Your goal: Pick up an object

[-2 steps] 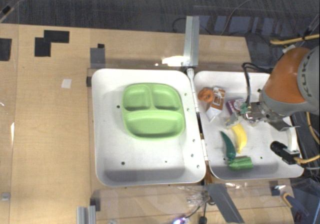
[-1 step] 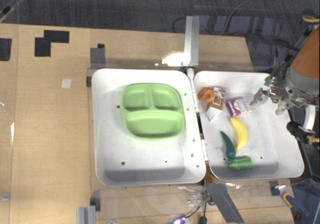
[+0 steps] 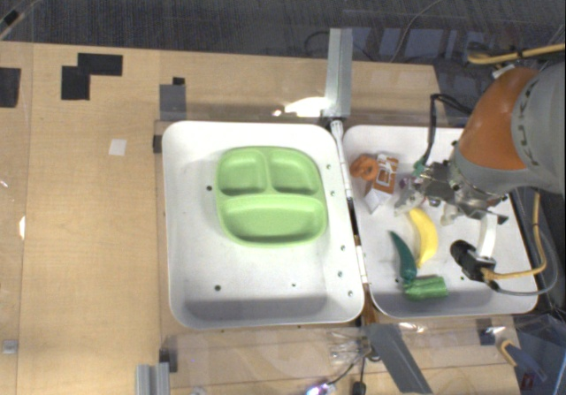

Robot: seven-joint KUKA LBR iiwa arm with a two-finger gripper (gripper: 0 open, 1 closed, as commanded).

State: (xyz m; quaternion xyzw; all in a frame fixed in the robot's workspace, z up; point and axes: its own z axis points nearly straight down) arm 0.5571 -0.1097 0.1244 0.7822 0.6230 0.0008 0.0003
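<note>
My gripper point(image 3: 424, 193) hangs over the upper middle of the right bin point(image 3: 504, 300), at the end of the grey arm with its orange band. Just below it lies a yellow banana point(image 3: 425, 235), its top end close under the gripper. Left of the banana sits a dark green curved vegetable point(image 3: 403, 256), and a green cylinder point(image 3: 426, 287) lies at that vegetable's lower end. An orange-brown object point(image 3: 371, 170) and a small white piece point(image 3: 375, 200) rest to the gripper's left, near the bin's left wall. Nothing is visibly held.
The left bin point(image 3: 190, 287) holds a light green divided plate point(image 3: 269, 193) in its upper middle. A metal post point(image 3: 340, 75) stands behind the wall between the two bins. The wooden bench stretches away to the left.
</note>
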